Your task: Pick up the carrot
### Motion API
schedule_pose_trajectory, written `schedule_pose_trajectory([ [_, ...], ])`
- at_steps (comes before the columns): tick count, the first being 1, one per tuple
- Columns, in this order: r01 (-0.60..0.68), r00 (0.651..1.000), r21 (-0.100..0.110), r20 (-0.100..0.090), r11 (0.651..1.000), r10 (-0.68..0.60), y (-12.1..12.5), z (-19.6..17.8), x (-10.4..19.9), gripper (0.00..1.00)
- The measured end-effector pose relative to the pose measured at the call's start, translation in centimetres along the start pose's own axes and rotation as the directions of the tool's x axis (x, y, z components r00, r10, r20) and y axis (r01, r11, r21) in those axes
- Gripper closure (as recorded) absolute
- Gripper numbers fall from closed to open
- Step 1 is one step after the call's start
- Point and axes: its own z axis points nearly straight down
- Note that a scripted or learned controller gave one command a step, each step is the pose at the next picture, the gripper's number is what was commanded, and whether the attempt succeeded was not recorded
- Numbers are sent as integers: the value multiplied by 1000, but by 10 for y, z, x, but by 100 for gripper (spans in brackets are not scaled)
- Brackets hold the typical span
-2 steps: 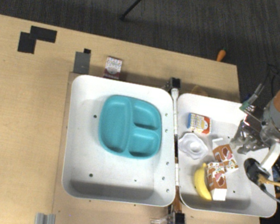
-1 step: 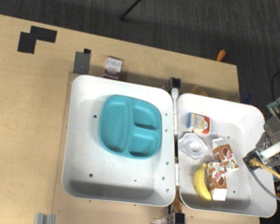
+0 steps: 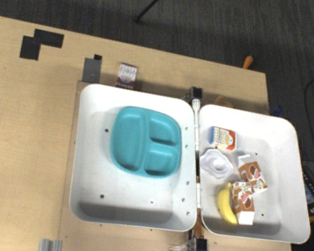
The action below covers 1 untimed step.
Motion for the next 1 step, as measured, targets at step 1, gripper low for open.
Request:
schedule_pose_trajectory([
  [1,97,995,11,0,995,-97,-44,66,6,100],
])
